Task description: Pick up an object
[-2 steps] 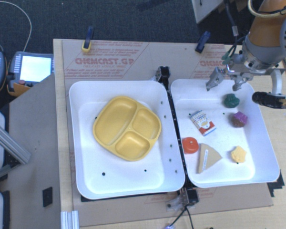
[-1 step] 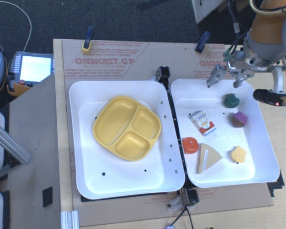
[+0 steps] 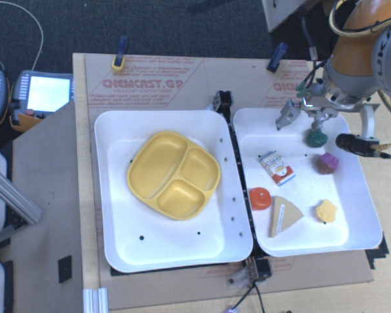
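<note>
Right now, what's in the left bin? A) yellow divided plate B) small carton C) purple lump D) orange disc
A: the yellow divided plate lies alone in the left bin, while the orange disc, purple lump and small carton all lie in the right bin.

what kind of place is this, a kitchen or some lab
Most likely a robotics lab bench, not a kitchen: a grey and orange robot arm reaches over two white bins clamped to a board, and a control screen sits beside it.
</note>
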Tool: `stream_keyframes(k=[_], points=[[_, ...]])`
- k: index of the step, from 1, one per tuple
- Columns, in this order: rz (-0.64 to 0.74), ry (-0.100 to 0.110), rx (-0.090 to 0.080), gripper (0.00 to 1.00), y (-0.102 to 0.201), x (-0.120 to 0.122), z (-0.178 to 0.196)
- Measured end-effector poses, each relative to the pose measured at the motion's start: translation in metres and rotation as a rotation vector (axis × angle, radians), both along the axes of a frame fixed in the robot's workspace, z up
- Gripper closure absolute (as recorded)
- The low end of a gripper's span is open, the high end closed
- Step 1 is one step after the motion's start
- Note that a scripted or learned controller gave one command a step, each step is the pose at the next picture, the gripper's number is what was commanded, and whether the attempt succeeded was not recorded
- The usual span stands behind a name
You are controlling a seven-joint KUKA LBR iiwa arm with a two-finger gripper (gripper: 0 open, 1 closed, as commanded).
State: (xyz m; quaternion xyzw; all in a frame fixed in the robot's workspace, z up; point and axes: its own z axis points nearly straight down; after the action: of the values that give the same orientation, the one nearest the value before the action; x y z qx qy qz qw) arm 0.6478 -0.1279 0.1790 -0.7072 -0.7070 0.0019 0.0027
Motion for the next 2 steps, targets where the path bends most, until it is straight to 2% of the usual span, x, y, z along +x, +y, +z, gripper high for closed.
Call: stream_keyframes(k=[1,2], points=[[0.000,0.002,0.000,0.00,-0.004,0.005,-0.061],[0.000,0.000,0.000,0.00,-0.003,0.004,-0.097]])
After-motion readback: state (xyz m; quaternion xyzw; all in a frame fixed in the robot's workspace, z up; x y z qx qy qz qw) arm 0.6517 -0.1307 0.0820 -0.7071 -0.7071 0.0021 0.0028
